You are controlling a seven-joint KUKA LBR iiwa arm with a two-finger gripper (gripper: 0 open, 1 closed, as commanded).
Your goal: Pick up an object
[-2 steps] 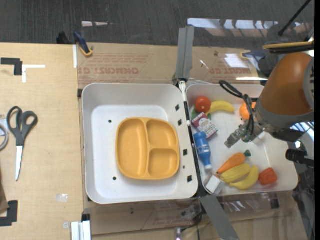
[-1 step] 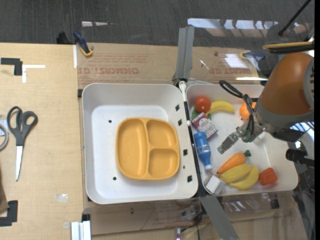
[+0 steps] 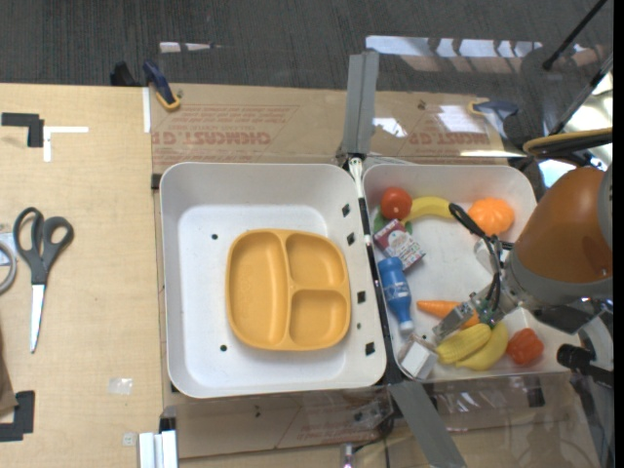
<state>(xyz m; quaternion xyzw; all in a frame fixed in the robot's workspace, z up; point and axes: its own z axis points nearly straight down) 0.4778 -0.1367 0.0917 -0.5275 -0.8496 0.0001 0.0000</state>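
Grey two-finger gripper (image 3: 466,318) low in right white bin (image 3: 444,175), finger state unclear, just above yellow bananas (image 3: 475,346) near front wall, small orange carrot (image 3: 437,308) beside.

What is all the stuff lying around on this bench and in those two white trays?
bins: 2, white, side by side on the bench
divided plate: 1, yellow, in the left bin
tomato: 1, red, right bin, far left corner
bananas: 2, yellow, one far side of right bin, one near side
orange: 1, orange, right bin, far side
bottle: 1, blue, right bin, along left wall
carrot: 1, orange, right bin, middle
small red fruit: 1, right bin, near right
scissors: 1, grey handles, bench far left
arm: 1, grey and orange, over right bin
gripper: 1, by the near banana
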